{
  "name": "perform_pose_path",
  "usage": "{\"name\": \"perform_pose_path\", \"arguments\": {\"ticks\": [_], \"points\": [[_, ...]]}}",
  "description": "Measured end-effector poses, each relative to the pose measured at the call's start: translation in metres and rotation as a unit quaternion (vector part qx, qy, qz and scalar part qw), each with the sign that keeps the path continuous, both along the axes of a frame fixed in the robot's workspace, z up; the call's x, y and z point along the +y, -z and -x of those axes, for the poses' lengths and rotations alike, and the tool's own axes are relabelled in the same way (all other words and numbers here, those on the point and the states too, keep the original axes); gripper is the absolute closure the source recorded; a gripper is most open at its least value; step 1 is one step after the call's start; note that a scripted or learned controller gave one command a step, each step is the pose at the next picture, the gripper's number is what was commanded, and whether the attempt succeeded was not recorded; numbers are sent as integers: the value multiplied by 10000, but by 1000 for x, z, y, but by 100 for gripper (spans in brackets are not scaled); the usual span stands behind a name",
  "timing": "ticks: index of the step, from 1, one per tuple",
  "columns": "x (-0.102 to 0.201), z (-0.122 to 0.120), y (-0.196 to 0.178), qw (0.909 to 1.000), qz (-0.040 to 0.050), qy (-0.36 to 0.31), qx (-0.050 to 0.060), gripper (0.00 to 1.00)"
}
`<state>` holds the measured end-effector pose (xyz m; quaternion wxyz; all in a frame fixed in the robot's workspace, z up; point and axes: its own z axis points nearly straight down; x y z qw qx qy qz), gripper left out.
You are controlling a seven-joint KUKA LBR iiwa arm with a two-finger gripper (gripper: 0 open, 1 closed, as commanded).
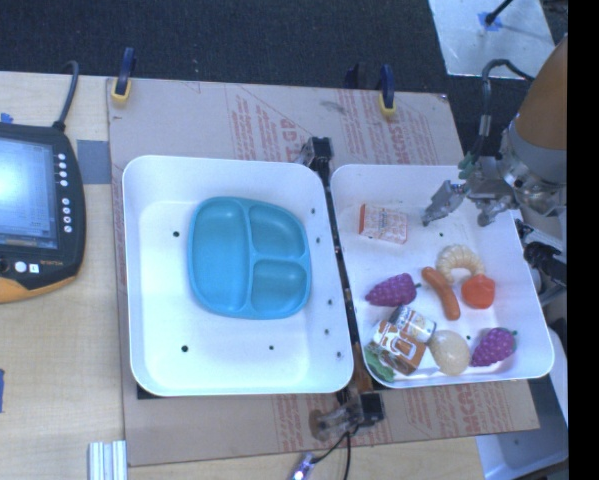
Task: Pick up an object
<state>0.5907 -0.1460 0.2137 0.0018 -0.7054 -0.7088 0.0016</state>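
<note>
— Over the right bin's far side my tool hangs above bare floor; the food sits nearer me. I can't tell how it's set.

— Risks?

— The grape bunch, sausage, tomato and pastry ring crowd together, so I might nudge neighbours. The flat packet could slip.

— Anything unclear?

— The arm is cut off at the right, and the wrapped item overlaps its neighbour.
</note>
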Motion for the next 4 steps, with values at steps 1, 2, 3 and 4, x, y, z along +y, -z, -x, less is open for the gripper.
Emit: {"name": "perform_pose_path", "arguments": {"ticks": [1,2,3,4], "points": [[29,28,105,10000,6,-3,-2,0],[3,-22,119,10000,-1,3,-8,0],[-16,36,122,10000,3,1,1,0],[-41,73,122,10000,2,1,-1,0]]}}
